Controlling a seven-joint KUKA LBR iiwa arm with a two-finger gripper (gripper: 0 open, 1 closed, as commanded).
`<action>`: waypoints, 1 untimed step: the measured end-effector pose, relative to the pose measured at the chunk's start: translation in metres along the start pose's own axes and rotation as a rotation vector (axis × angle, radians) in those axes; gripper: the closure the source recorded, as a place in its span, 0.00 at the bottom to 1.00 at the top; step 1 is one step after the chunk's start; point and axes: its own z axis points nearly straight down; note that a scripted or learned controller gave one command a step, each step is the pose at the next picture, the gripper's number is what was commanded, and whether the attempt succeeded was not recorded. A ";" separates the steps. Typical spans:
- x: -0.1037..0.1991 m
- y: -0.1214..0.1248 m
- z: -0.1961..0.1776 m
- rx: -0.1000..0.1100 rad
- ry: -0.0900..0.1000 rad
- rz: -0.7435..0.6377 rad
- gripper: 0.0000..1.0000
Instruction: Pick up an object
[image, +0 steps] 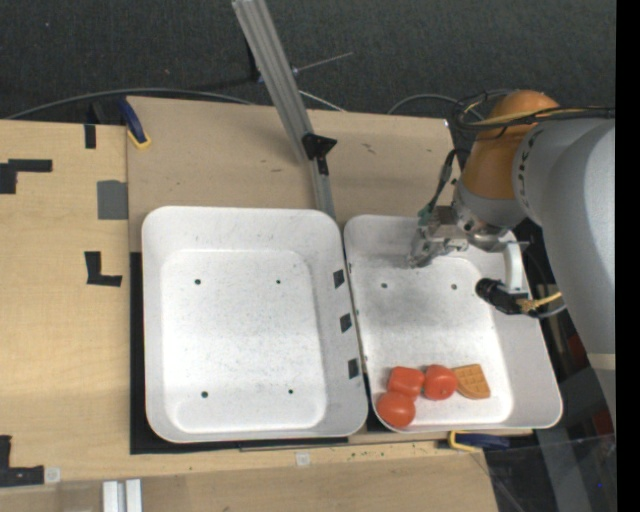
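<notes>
Three red tomato-like objects (412, 391) cluster at the near edge of the right bin (400, 300). An orange cracker-like piece (472, 381) lies just right of them. My gripper (428, 246) hangs over the far part of the right bin, well away from those objects, below the orange band (505, 150) of the arm.
The left bin (240, 320) lies beside the right one, with black clips (344, 322) along the seam between them. A slanted metal pole (285, 100) rises from the bench behind the bins. The grey arm body (580, 220) covers the right side.
</notes>
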 end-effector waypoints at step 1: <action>-0.002 0.002 -0.043 -0.005 0.001 0.002 1.00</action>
